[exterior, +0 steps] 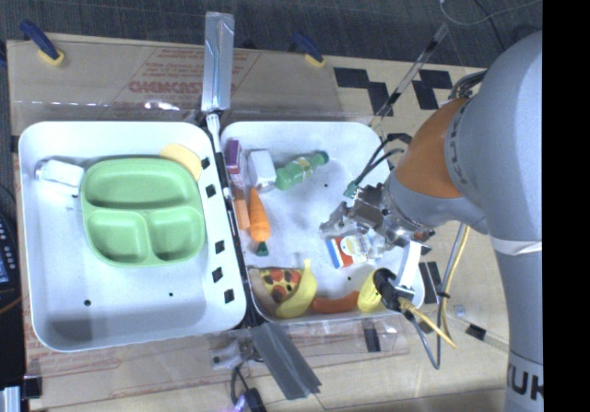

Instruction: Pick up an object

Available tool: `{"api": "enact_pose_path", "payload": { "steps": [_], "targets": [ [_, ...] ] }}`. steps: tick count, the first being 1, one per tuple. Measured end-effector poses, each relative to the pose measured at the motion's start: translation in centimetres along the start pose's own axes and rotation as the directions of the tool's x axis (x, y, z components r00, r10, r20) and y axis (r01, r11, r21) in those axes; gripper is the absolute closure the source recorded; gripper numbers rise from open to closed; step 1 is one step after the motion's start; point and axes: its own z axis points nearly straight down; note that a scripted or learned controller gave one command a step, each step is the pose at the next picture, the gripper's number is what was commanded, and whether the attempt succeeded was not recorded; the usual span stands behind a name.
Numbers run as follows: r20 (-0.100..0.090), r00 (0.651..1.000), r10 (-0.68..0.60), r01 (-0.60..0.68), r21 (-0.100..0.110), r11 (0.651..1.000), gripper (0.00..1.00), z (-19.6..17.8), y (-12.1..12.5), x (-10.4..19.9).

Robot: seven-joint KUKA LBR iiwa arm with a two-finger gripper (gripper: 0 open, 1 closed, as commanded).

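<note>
Currently the grey arm with its orange band is reaching into the right shallow white bin [364,138], and the two-finger gripper [361,228] is hanging low by that bin's right wall, directly over a small red-and-white carton [345,252]. Judging by this, the approach step is in hand; whether the jaws are open or closed cannot be told. The next move is probably calling for a short descent and a firm close on the carton.

Going from the left: the left shallow white bin [55,318] is carrying a light green divided plastic tray [143,209] across its upper half, with a small white block [61,172] by the left wall and a pale yellow rounded piece [184,158] at the tray's upper right corner. The right bin is holding a small purple box [231,158], a white box [261,169] and a green plastic bottle [300,170] near its upper left corner, an orange toy carrot [259,219] along the left wall, and a yellow toy banana [298,296], a red-orange sausage-shaped piece [334,304] and another yellow piece [370,294] along the lower edge.
</note>
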Motion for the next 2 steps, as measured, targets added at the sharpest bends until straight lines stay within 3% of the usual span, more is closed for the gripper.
{"api": "enact_pose_path", "payload": {
  "steps": [1, 2],
  "targets": [
    [-0.003, 0.998, 0.062, -0.062, -0.023, 0.998, 0.00, 2.6, -4.4, 7.1],
    [0.000, 0.987, 0.161, -0.161, -0.005, 0.987, 0.00, -0.4, -6.4, 5.2]
  ]
}}
